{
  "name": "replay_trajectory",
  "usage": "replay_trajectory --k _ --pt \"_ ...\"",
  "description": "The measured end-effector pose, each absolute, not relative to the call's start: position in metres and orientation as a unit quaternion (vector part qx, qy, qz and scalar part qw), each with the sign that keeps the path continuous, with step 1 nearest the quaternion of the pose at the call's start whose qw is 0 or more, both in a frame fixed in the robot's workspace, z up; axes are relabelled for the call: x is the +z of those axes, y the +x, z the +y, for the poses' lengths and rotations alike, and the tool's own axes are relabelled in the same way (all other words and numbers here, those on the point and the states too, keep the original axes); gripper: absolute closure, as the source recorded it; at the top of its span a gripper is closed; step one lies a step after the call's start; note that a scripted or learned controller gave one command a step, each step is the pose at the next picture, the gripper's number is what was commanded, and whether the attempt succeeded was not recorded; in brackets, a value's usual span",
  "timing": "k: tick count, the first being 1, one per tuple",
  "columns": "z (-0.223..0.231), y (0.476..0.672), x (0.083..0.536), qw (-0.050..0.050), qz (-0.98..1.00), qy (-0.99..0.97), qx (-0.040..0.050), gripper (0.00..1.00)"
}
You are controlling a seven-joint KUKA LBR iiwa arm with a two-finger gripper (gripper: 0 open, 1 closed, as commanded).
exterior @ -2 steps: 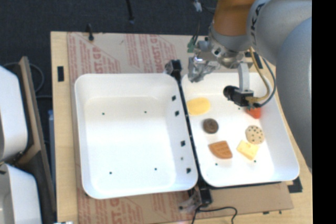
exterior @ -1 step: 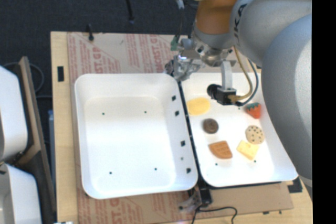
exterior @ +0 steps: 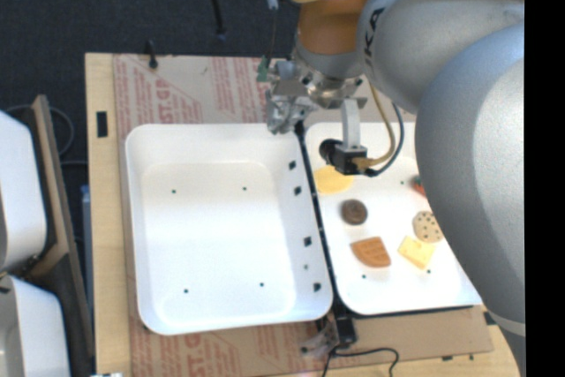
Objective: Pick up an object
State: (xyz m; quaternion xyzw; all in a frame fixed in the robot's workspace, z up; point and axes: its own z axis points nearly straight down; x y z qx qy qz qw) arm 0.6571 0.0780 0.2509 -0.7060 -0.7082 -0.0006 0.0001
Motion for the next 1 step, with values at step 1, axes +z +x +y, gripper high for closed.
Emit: replay_trajectory --k 1 --pt "0.0756 0.6572 0.2507 0.000 -0.707 -0.707 -0.0002 0.00"
